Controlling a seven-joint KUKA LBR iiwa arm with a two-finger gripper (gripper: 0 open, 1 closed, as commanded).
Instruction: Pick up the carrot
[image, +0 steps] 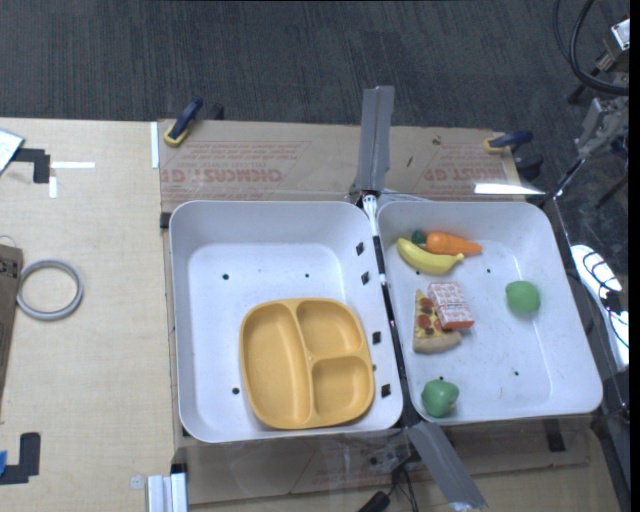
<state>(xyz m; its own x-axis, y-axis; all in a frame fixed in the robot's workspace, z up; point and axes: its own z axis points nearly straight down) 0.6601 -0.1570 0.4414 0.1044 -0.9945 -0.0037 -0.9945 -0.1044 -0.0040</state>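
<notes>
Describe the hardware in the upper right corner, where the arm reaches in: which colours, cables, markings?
Black cables loop there in thin curves, beside a small pale grey part cropped by the picture's edge. No markings are legible. Whether these pieces belong to the arm cannot be told, as they are too small.

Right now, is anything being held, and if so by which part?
Nothing is held. The carrot lies loose in the right bin, touching the banana, with nothing gripping it.

carrot (453, 242): open above | banana (429, 257) apparently touching its near side
</notes>
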